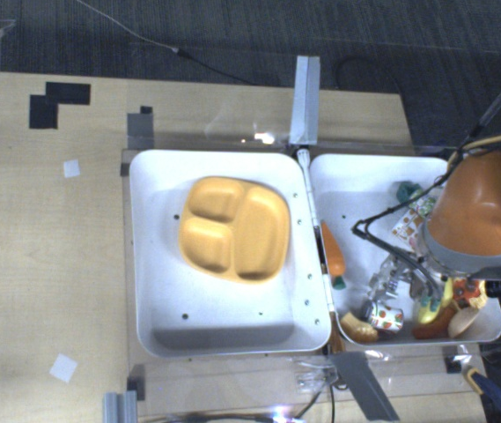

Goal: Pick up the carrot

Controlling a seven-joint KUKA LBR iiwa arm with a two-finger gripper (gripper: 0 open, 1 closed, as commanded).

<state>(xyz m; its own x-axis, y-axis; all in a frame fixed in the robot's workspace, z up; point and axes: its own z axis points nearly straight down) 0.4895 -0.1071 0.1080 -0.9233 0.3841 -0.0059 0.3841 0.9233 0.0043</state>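
The carrot is seen lying lengthwise against the left wall of the right bin, its green end toward the near side, just beside the divider between the two bins. The end effector is seen lower in the same bin, to the right of the carrot and apart from it, among a cluster of small items: a can-like object, a bread-like piece at the near wall, and red and yellow toys under the wrist. Whether the end effector is open or closed cannot be told, since its metal parts are blurred into the clutter; nothing is seen gripped in it. The main risk is judged to come from the carrot's place: with one side pressed to the wall, little room is left for a finger on that side, so the wall could be struck or the carrot merely pushed along it. A second risk is judged to come from the clutter, which could be caught or dragged as the arm is moved left, and a wrong item could be lifted instead. The yellow divided tray in the left bin is well apart and is not expected to interfere.
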